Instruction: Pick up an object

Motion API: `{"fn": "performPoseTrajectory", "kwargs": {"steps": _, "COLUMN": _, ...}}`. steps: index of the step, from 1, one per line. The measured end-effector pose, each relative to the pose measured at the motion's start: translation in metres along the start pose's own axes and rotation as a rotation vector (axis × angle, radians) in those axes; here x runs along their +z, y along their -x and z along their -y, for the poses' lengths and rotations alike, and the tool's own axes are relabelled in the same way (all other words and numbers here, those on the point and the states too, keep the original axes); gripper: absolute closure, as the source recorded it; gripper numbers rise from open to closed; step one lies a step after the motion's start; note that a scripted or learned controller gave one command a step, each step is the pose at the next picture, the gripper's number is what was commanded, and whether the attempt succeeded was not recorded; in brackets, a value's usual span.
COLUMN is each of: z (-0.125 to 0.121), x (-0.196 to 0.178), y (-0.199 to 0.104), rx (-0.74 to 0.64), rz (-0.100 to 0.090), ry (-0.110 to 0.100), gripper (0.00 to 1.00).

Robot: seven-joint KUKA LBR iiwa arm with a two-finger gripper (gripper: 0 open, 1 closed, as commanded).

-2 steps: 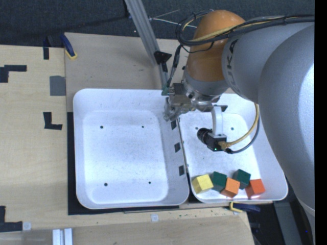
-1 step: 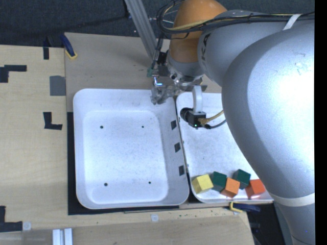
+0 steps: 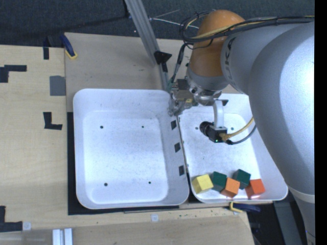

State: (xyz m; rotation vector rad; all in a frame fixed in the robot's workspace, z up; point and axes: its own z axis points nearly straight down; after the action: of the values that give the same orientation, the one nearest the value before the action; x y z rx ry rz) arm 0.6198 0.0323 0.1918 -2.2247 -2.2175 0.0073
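Five small blocks huddle at the 6 o'clock end of the right bin (image 3: 202, 154): a yellow block (image 3: 203, 182), a dark green block (image 3: 218, 178), an orange block (image 3: 231, 187), a second green block (image 3: 242, 177) and a red-orange block (image 3: 255, 187). They touch or nearly touch and lie close to the near wall, so there is little free room around any one of them. The left bin (image 3: 122, 147) shows bare white floor with a few dark specks. Both bins rest side by side on the desk (image 3: 30, 152). The gripper (image 3: 179, 104) hangs at about 12 o'clock of the right bin, over the rim where the two bins meet and well apart from the blocks. Whether it is spread or pressed together cannot be told from this angle; nothing is seen in it. The arm (image 3: 286, 86) reaches in from 3 o'clock. Judgement: pick not yet begun. The gripper needs to travel toward 6 o'clock, and the yellow block, at the cluster's 9 o'clock edge, looks the freest target.
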Motion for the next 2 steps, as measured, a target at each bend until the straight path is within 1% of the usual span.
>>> {"fn": "performPoseTrajectory", "kwargs": {"steps": 1, "z": -0.011, "x": -0.027, "y": -0.06, "rx": -0.011, "rz": -0.006, "ry": 0.005, "gripper": 1.0}}
{"fn": "performPoseTrajectory", "kwargs": {"steps": 2, "z": 0.017, "x": -0.008, "y": -0.061, "rx": -0.004, "rz": -0.001, "ry": -0.002, "gripper": 1.0}}
